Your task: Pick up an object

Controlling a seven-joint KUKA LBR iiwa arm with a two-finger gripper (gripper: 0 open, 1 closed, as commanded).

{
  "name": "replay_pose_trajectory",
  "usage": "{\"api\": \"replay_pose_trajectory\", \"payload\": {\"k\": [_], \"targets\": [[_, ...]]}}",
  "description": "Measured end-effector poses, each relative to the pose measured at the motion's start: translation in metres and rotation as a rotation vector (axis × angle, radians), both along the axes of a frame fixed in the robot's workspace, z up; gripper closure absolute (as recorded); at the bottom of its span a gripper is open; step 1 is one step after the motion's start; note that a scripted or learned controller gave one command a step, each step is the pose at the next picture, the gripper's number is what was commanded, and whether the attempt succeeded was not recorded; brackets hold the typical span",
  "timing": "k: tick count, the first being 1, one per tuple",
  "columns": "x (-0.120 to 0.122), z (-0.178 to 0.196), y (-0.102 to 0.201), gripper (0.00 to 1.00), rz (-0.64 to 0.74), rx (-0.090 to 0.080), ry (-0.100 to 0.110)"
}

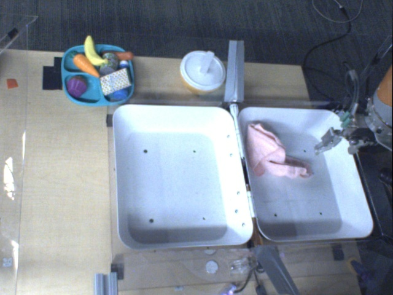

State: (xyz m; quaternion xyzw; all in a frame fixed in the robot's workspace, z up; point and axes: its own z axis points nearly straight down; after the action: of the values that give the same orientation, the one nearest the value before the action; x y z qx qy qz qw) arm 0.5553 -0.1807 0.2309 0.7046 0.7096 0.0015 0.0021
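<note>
Far to the tool's left, at the back of the surface (55,165), I see a blue divided tray (93,97) holding a toy banana (92,52), a carrot (85,65), a purple piece (77,86) and a speckled block (116,80). Nearer the tool, still behind the bins, stands a white lidded cup (202,70). The left bin (178,177) lies well to the tool's left. The right bin (313,220) is next, and in its left half lies a crumpled pink cloth (270,153), apart from the tool and a little forward of it. My tool (335,137) hangs at that bin's right rim near the back corner; I cannot tell whether it is apart or together, and I see nothing clamped in it.
</note>
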Motion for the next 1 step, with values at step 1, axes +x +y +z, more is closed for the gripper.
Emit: {"api": "replay_pose_trajectory", "payload": {"k": [1], "targets": [[0.0290,-0.1398,0.0104,0.00,0.093,-0.001,-0.006]]}}
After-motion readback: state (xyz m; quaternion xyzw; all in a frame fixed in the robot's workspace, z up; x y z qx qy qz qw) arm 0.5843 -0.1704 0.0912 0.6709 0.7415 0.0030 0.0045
